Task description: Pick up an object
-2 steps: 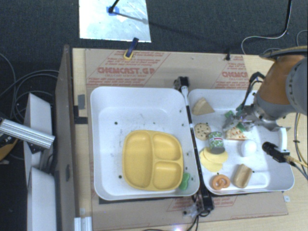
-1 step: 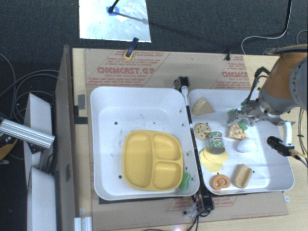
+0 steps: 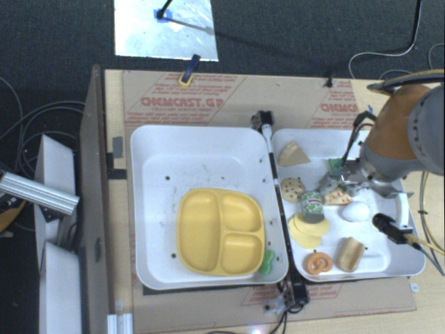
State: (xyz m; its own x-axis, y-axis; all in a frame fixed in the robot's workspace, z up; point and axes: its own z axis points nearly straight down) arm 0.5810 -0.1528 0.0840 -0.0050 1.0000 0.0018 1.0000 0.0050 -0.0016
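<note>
The gripper (image 3: 334,181) sits low in the right bin (image 3: 400,256), and whether its fingers are released or clenched cannot be told; nothing is seen between them. Just at its 4 o'clock lies a pizza-like toy slice (image 3: 338,198), with a white egg (image 3: 356,211) beyond it. At 7 o'clock stands a small green-labelled can (image 3: 312,205) on a yellow piece (image 3: 308,229). A cookie (image 3: 291,187) lies at 9 o'clock, a tan wedge (image 3: 293,154) at 10 o'clock. A swirled pastry (image 3: 319,263) and a bread roll (image 3: 349,254) lie toward 6 o'clock. In the left bin (image 3: 160,158) rests a yellow divided plate (image 3: 221,229).
</note>
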